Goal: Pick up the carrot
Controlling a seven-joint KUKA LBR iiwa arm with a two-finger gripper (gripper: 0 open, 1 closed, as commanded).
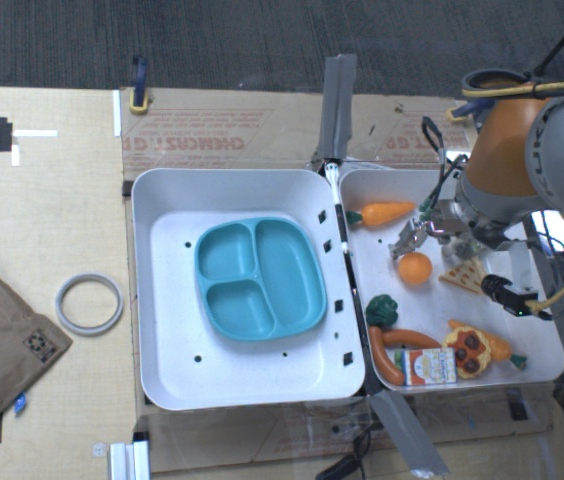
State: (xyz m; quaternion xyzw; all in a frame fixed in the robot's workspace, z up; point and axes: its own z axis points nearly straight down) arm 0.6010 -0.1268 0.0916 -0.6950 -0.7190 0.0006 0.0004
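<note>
The carrot (386, 212), orange with a green top at its left end, lies near the back left of the right bin (552, 363). My gripper (414, 233) hangs just right of and in front of the carrot's tip, above the bin floor. It is open, with nothing between the fingers. The grey arm with its orange band (502, 148) reaches in from the right.
An orange ball (415, 268) sits right below the gripper, with a pizza slice (465, 276) beside it. Broccoli (381, 310), a hot dog (400, 346), a small carton (430, 366) and a round pizza toy (470, 344) crowd the bin's front. The left bin (162, 298) holds a teal divided plate (259, 276).
</note>
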